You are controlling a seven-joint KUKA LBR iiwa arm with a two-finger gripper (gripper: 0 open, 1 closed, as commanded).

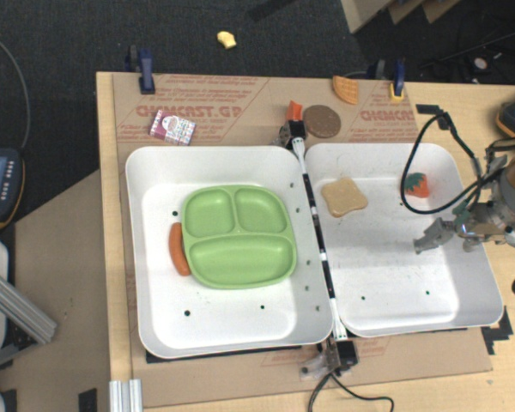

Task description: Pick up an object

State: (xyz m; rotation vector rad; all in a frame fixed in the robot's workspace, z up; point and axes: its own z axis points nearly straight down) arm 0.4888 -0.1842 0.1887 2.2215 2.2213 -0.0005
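Looking down on my bench, I see two shallow white plastic bins side by side on a cardboard-covered top. My left white bin (154,307) holds a light green plastic plate with three compartments (238,236), lying flat near the bin's middle, and a small orange sausage-shaped toy (179,249) lying just beside the plate's left edge, touching or nearly touching it. My right white bin (395,303) holds a tan toy slice of bread (343,196) in its upper left area, near the divider between the bins, and a small red-orange toy with a green top, like a strawberry (418,184), in the upper right area, partly crossed by a black cable (409,157) that loops over it. My grey two-finger gripper (429,239) reaches in from the right side and sits low over the right bin's right-hand part, below the strawberry and well apart from the bread; its grey fingertips (422,244) point left, with nothing between them that I can see, and I cannot tell whether they are open or closed. Outside the bins, on the cardboard, lie a small pink and white packet (172,127), a round brown disc (321,121) and an orange wedge (346,89).
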